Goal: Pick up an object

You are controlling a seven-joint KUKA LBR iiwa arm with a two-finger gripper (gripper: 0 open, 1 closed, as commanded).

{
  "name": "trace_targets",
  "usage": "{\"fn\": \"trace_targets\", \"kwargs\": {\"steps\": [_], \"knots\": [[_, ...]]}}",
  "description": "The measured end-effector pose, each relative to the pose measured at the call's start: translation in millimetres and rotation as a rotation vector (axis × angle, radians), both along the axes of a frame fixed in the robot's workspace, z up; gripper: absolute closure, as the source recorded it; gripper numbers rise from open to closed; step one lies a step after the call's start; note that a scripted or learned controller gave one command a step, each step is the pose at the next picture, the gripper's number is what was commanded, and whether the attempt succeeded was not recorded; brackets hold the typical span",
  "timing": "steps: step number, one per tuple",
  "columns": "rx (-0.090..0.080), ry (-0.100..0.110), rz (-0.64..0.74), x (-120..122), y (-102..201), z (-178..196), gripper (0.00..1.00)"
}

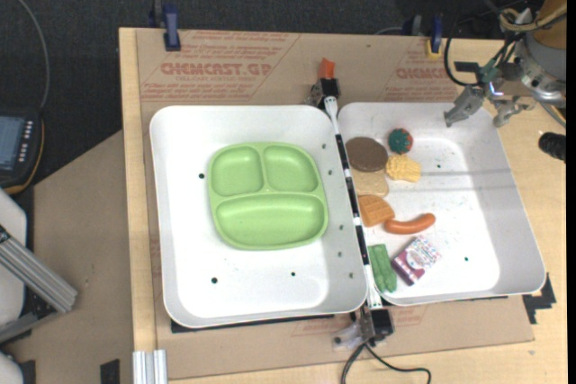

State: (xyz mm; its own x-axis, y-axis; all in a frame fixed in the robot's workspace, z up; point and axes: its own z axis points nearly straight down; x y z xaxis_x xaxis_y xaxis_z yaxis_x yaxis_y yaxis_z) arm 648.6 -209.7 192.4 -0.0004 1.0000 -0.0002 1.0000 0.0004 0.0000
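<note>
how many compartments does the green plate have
3. On the green plate in the left bin: two small ones side by side at the far edge, one wide one nearest the camera.

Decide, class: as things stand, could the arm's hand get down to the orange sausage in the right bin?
Probably yes. The hand hovers over the right bin's far corner, and the orange sausage lies uncovered, with bare floor on its right side.

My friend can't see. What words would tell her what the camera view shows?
A robot's pincer hovers above the right bin's far corner, holding nothing. Toy foods cluster along that bin's left side, and a green divided plate sits in the left bin.
</note>
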Motion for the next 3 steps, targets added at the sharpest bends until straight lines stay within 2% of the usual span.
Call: {"fn": "trace_targets", "kwargs": {"steps": [1, 2, 3], "knots": [[0.003, 0.004, 0.006, 18.4, 59.6, -41.6, 0.00], [0.002, 0.006, 0.002, 16.6, 78.5, -105.4, 0.00], [0.000, 0.012, 0.000, 15.9, 76.1, -91.3, 1.00]]}}
